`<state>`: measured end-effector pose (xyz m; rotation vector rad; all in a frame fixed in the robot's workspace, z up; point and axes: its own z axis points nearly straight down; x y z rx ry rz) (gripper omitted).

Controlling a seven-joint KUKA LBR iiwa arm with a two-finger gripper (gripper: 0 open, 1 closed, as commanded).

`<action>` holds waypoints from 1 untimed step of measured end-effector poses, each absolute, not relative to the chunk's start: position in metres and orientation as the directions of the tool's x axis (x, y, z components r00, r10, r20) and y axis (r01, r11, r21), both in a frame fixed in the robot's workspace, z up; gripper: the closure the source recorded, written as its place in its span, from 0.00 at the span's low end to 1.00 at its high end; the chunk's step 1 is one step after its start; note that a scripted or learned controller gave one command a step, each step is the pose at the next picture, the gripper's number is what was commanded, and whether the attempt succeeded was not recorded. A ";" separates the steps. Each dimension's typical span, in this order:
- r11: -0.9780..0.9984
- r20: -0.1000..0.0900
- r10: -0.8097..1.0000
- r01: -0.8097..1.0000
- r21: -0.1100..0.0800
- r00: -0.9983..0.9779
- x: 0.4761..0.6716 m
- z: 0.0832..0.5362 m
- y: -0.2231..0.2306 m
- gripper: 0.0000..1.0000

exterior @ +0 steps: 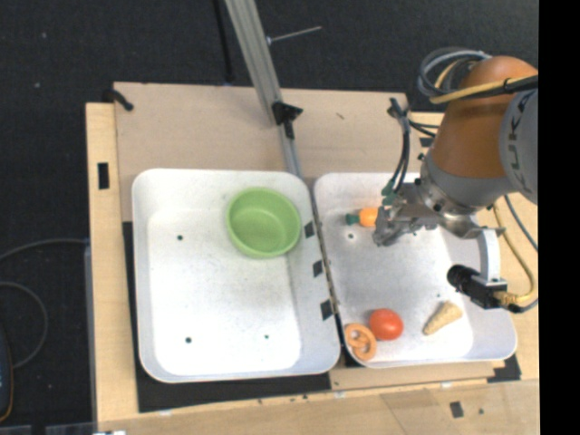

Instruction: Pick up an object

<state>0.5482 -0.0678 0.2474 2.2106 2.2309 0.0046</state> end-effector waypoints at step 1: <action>0.009 0.002 1.000 1.000 0.002 -0.009 0.558 0.256 -0.018 1.00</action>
